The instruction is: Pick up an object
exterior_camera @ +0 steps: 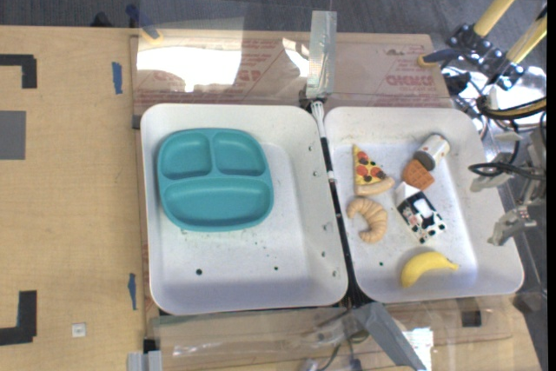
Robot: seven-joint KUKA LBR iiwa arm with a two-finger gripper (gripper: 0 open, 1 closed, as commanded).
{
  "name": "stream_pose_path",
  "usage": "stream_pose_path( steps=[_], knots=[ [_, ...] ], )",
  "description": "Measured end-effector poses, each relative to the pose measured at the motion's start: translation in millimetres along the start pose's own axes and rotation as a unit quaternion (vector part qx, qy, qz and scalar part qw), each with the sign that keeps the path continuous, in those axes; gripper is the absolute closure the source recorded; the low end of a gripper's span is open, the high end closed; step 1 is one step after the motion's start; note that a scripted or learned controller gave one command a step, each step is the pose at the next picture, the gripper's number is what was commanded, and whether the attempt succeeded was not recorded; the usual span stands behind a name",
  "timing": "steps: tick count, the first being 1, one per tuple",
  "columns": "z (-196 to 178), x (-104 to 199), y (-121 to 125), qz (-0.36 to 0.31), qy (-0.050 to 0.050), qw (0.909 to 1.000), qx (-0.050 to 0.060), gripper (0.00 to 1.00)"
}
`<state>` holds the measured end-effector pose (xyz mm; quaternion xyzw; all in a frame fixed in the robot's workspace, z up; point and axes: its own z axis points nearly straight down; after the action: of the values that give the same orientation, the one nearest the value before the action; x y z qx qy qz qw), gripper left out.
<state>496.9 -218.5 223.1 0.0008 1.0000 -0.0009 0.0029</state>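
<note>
Croissant (370, 218) is my choice among the things in the right bin (499, 278), because it lies near the middle, a little to the left. It looks like a small toy, so I judge it light and rather stiff, with a ribbed surface that should not slip much. A good place to take hold is across its thick middle, where the two sides are close enough for the fingers.

Pizza slice (369, 169) lies just beyond it, on the far side, and is flat, so it seems harder to grip. A black and white item (420, 216) lies to the right of the croissant, apart from it. An orange and white item (424, 162) is on the far right side, and a banana (426, 266) lies at the near right, close to the rim. The banana is smooth and curved, so I think it may slide.

The left bin (287, 274) carries a teal plate (215, 179) with three compartments.

At the right edge, beside the right bin, I see grey metal parts and cables. I cannot tell which part is the claw, or its state. Nothing in the bin is touched by it.
</note>
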Motion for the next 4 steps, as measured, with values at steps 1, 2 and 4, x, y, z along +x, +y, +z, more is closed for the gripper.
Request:
stream_pose_path(
  steps=[1,2,4],
  knots=[
    [104.8,-16.4,35.2,-0.087,-0.017,0.9961,0.007,0.0],
    [114.1,-45.0,74.6,-0.001,-0.025,0.9997,0.009,0.0],
    [36.7,-33.6,151.8,0.131,-0.001,0.9914,-0.001,1.0]
  ],
)
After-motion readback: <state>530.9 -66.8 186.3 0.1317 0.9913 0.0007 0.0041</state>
